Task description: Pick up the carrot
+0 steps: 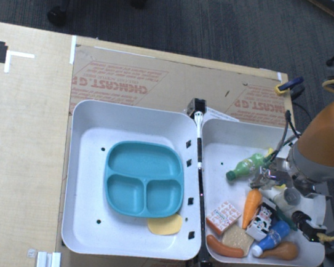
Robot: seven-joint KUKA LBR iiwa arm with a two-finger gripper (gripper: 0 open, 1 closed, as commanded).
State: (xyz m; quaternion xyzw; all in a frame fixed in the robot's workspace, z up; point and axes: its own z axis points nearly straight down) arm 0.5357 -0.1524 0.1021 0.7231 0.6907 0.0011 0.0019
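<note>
Lowest in my view, a hot dog (224, 248) lies at the right bin's (228, 139) near edge, and the carrot (251, 208) stands just above it, between a small box (223, 216) and a blue bottle (269, 237). From the right, my arm bends down over that bin, the gripper (271, 174) poised just above the carrot's top; whether it is open or closed I can't tell.

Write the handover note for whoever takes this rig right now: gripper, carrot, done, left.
Gripper: low over the right bin, at the carrot's top end; nothing visibly held.
Carrot: lying in the right bin, between a green bottle above and a bread slice below, packed among other toys.
Done: approach to the carrot.
Left: grasp and lift it.
</note>
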